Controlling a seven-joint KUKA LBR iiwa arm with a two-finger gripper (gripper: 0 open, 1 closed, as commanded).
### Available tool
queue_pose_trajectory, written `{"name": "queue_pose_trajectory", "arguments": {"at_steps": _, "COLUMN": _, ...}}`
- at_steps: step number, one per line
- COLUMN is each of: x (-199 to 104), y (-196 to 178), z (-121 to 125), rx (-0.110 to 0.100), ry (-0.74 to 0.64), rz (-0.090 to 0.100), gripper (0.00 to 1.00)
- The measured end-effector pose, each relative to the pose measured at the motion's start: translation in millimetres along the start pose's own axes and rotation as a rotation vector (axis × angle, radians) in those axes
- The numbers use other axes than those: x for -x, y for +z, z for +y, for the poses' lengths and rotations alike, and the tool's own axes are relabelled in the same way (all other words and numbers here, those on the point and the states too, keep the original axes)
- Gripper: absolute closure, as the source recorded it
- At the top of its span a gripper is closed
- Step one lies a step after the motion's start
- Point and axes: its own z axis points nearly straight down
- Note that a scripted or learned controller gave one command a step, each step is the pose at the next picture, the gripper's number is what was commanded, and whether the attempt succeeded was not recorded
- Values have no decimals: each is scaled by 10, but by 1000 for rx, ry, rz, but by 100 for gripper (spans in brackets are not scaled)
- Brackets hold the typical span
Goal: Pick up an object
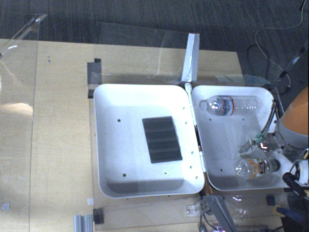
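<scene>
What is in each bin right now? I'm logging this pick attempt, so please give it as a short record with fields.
left bin: one dark ribbed block, lying flat near the middle
right bin: two clear bottles
top bottle: on its side along the far wall
lower bottle: on its side near the front right corner
gripper: over the right bin, just above the lower bottle
held: nothing visibly between the gripper's fingers
arm: entering from the right
</scene>
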Motion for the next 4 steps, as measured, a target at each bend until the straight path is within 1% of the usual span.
{"name": "queue_pose_trajectory", "arguments": {"at_steps": 1, "x": -260, "y": -10, "z": -67, "rx": 5, "ry": -178, "rz": -2, "gripper": 0}}
{"name": "queue_pose_trajectory", "arguments": {"at_steps": 2, "x": -278, "y": -126, "z": -41, "rx": 10, "ry": -181, "rz": -1, "gripper": 100}}
{"name": "queue_pose_trajectory", "arguments": {"at_steps": 3, "x": -278, "y": -126, "z": -41, "rx": 10, "ry": -180, "rz": 0, "gripper": 0}}
{"name": "queue_pose_trajectory", "arguments": {"at_steps": 4, "x": -340, "y": -8, "z": -76, "rx": 2, "ry": -192, "rz": -1, "gripper": 0}}
